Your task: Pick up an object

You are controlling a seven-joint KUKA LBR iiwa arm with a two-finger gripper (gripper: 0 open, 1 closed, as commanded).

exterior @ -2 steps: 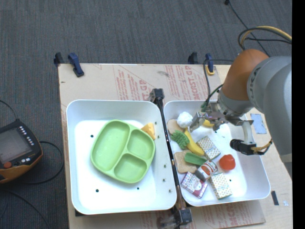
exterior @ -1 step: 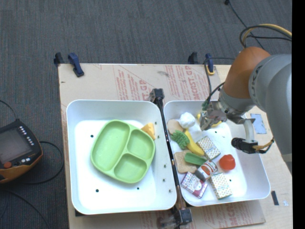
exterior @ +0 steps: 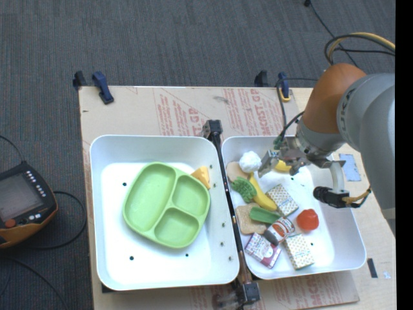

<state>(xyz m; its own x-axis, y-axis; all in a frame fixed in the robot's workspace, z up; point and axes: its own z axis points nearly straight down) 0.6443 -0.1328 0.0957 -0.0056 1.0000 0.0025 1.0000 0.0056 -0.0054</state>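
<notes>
My gripper (exterior: 281, 165) hangs low over the back of the right bin (exterior: 352, 247), its fingers (exterior: 266, 165) spread apart. A small yellow piece (exterior: 282, 167) shows between them; whether it is lifted or lying on the bin floor I cannot tell. A white ball (exterior: 250, 160) sits just left of the gripper. In front of it lie a banana (exterior: 262, 197), a green leafy piece (exterior: 243, 189), a checked box (exterior: 282, 199), a red tomato (exterior: 308, 220), a small can (exterior: 279, 230), a pink packet (exterior: 263, 249) and a second checked box (exterior: 299, 251).
The left bin (exterior: 106, 173) holds a green divided plate (exterior: 168, 204) with a yellow wedge (exterior: 202, 175) at its back right rim. A black divider clamp (exterior: 213, 129) stands between the bins. A handheld pendant (exterior: 22, 202) lies off the bench at left.
</notes>
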